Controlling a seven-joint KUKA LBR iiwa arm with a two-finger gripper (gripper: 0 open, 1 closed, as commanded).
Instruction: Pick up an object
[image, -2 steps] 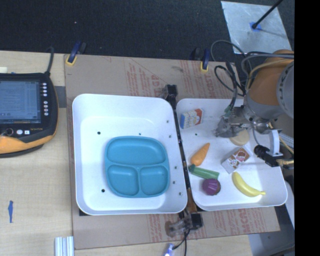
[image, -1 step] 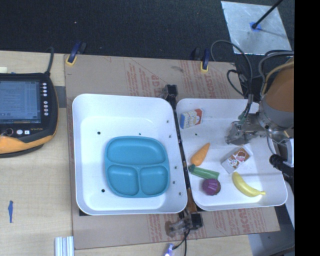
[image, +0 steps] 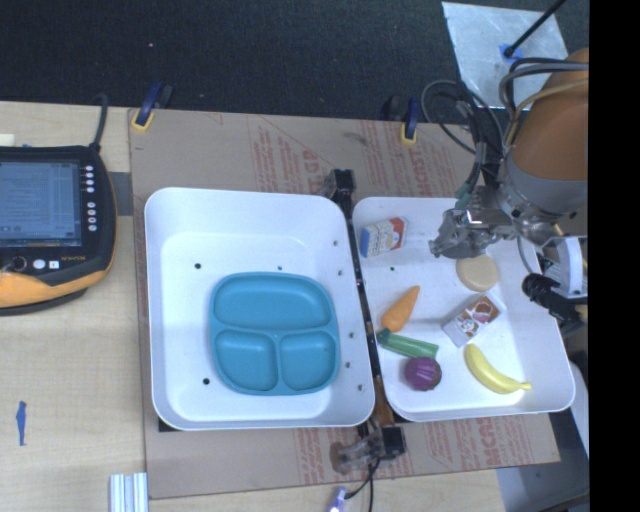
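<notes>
White plastic right bin (image: 560, 398) holding the candidate objects: small white carton (image: 383, 237), round tan disc (image: 478, 272), orange carrot (image: 400, 308), green vegetable (image: 408, 344), purple onion (image: 422, 373), yellow banana (image: 494, 370) and a small printed box (image: 471, 320). The gripper (image: 458, 236) hangs over the bin's far half, between carton and disc (whether it is parted or clenched cannot be told); nothing appears lifted, so the pick seems not yet done. Open floor lies around the carton; the left bin (image: 175, 300) carries a blue divided tray (image: 273, 333).
</notes>
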